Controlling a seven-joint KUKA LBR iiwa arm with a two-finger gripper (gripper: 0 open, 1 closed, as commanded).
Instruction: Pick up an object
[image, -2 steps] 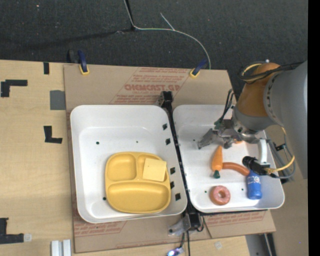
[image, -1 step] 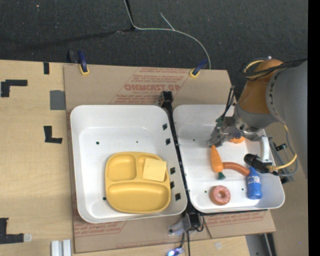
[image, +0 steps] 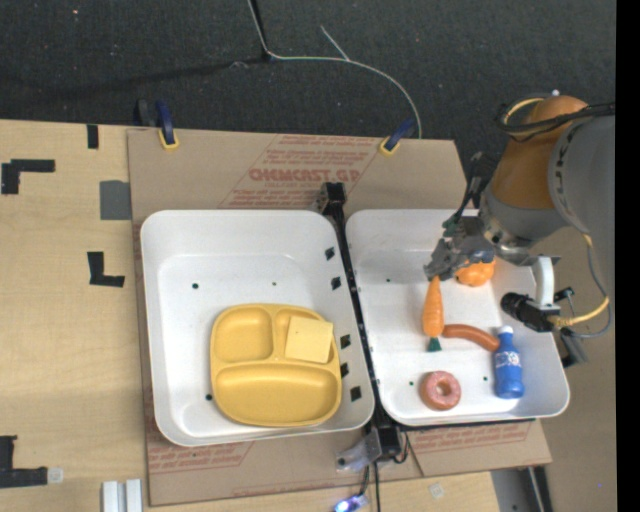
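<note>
In the right bin (image: 395, 235) lie an orange carrot (image: 433, 309), a reddish-orange sausage (image: 472, 336), a pink donut (image: 440, 390), a blue bottle (image: 508, 366) and an orange round piece (image: 476, 272). My gripper (image: 447, 259) hangs low at the upper right of this bin, just above the carrot's top end and beside the orange piece. The arm's grey body and orange band cover part of that orange piece.
The left bin (image: 180, 245) holds a yellow divided tray (image: 250, 390) with a pale yellow square slab (image: 309, 340) in its upper right compartment. A black divider with clips (image: 345, 290) runs between the bins. Cables hang at the arm's right side.
</note>
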